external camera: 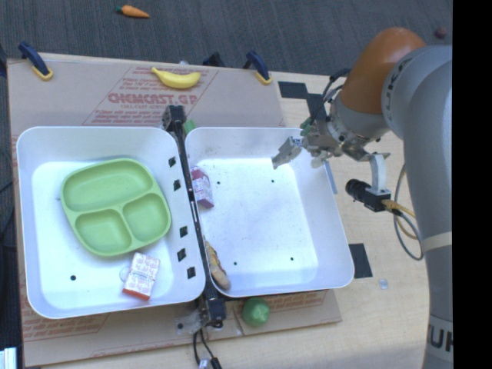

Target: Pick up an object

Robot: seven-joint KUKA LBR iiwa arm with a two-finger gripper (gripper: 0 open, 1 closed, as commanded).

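Note:
My gripper (300,157) hangs over the far right corner of the right bin (307,260), open, with nothing between its fingers. A red and white packet (201,187) lies against that bin's left wall, well to the left of the gripper. A tan, peanut-shaped thing (216,268) rests at the same bin's near left corner. In the left bin (31,229) lie a green divided plate (115,206) and, nearer the front, a small red and white box (141,275).
A yellow banana (177,76) lies on the cardboard behind the bins. A green ball (256,311) sits on the bench in front of the right bin. An orange carrot (134,11) is on the floor beyond. Clamps (177,118) join the bins.

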